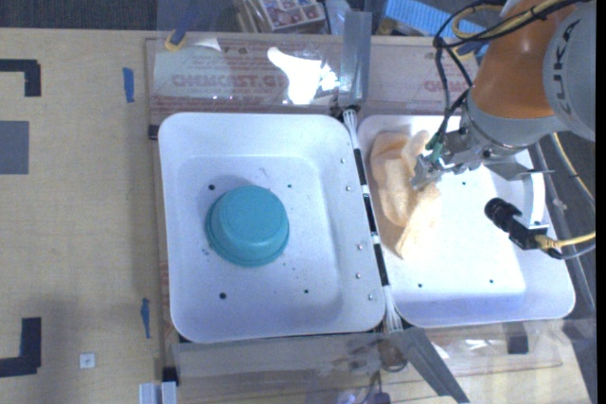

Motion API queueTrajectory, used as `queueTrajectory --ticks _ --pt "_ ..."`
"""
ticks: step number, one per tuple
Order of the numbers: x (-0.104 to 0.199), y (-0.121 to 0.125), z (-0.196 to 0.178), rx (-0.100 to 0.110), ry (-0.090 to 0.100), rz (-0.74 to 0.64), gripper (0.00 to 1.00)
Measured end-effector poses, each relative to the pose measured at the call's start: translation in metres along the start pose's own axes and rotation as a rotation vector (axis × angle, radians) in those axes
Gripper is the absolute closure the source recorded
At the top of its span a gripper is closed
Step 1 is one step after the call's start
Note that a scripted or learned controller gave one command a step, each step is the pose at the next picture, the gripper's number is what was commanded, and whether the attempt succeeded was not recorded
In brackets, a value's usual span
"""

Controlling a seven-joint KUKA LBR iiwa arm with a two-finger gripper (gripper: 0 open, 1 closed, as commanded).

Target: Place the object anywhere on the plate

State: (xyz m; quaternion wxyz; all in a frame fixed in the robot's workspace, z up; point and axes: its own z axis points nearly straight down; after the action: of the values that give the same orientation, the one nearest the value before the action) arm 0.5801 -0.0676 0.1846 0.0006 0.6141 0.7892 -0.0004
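The gripper (425, 167) is pressing down onto the pale yellow cloth (402, 189) at right of center; whether its fingers are apart cannot be told. The cloth is lying in the right bin (473, 284). The teal plate (248, 224) is sitting in the left bin (189, 156), left of center.

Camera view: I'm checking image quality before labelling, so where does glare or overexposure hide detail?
In the camera view, a bright glare patch sits on the clear sheet behind the bins; the right bin floor is washed out nearly white, so the pale object has low contrast against it; the teal plate in the left bin reads clearly.
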Motion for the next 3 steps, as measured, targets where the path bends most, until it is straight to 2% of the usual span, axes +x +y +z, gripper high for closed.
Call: queueTrajectory --ticks 1,3 --pt "0.000 0.001 -0.040 -0.002 0.000 -0.001 1.00" --pt "0.087 0.051 -0.029 -0.006 -0.003 -0.798 1.00"
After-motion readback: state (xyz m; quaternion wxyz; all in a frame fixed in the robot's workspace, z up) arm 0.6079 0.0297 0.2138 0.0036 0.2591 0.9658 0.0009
